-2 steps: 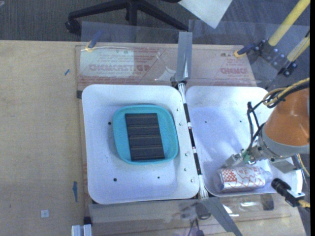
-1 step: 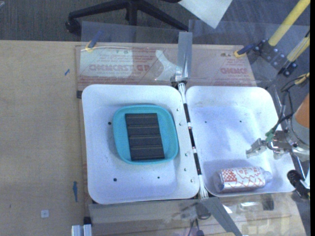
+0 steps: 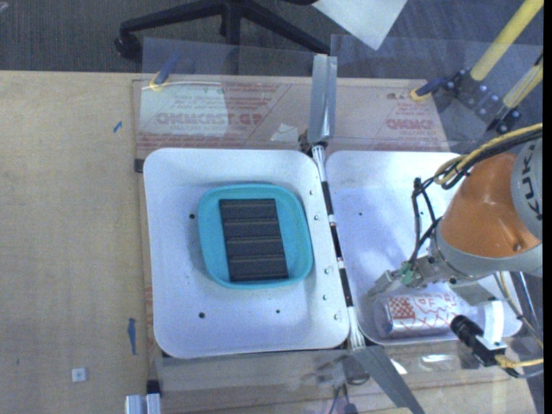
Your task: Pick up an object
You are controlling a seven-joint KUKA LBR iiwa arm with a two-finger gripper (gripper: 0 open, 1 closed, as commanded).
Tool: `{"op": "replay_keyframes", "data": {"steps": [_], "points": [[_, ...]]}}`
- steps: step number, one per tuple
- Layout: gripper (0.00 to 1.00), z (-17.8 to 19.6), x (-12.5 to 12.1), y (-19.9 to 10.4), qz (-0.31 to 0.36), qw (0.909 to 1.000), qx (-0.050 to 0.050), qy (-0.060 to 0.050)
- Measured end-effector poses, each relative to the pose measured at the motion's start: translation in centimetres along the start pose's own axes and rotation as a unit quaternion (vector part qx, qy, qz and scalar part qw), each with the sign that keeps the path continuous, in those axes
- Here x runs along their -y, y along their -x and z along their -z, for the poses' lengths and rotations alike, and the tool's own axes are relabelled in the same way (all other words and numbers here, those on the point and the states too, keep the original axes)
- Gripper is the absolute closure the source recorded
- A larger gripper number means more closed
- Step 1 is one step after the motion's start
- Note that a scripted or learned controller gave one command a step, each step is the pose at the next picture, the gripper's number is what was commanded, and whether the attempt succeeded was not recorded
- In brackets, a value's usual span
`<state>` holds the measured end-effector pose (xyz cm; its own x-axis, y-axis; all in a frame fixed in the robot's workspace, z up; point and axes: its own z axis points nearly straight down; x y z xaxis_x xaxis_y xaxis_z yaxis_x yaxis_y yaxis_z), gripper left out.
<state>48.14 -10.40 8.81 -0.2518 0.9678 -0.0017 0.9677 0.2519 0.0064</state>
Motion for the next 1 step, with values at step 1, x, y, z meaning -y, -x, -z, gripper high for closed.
{"op": "replay_keyframes", "data": {"steps": [1], "points": [[0.0,4.72,1.07,3.47,-0.1,0.995,0.0,-0.003]]}}
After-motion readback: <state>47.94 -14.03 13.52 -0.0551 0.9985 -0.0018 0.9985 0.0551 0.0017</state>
